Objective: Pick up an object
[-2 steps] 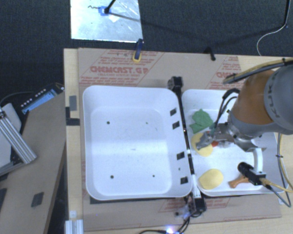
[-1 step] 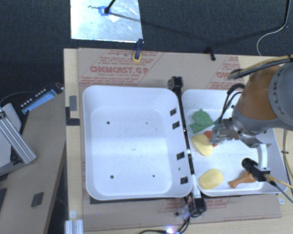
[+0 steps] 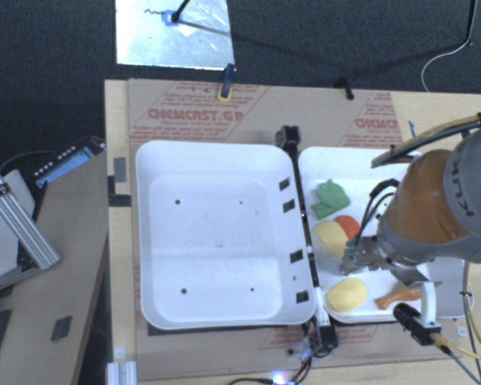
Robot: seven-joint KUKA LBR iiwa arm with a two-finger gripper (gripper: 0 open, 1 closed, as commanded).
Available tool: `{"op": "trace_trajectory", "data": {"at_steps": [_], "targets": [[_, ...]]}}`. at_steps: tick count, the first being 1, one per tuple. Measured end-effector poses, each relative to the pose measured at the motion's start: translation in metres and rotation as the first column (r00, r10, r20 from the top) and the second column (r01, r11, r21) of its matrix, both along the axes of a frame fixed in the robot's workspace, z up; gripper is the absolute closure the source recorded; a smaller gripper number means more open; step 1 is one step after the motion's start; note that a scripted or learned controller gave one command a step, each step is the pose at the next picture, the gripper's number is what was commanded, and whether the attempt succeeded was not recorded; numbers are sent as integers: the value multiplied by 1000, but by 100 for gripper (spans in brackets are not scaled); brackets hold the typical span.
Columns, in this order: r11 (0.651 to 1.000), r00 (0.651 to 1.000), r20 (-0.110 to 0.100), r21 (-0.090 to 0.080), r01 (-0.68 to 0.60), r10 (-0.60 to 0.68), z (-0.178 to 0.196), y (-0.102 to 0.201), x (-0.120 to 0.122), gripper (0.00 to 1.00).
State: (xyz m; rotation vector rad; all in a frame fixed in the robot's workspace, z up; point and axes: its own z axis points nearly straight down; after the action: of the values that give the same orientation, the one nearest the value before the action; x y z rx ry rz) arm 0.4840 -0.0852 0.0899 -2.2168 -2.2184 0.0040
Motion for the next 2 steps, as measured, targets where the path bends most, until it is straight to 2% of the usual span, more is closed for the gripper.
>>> {"op": "trace_trajectory", "data": {"at_steps": [1, 2], "targets": [[1000, 1000, 23, 0, -13, 13, 101, 65, 79, 100], [1000, 1000, 5, -3, 4, -4, 94, 19, 28, 100]]}}
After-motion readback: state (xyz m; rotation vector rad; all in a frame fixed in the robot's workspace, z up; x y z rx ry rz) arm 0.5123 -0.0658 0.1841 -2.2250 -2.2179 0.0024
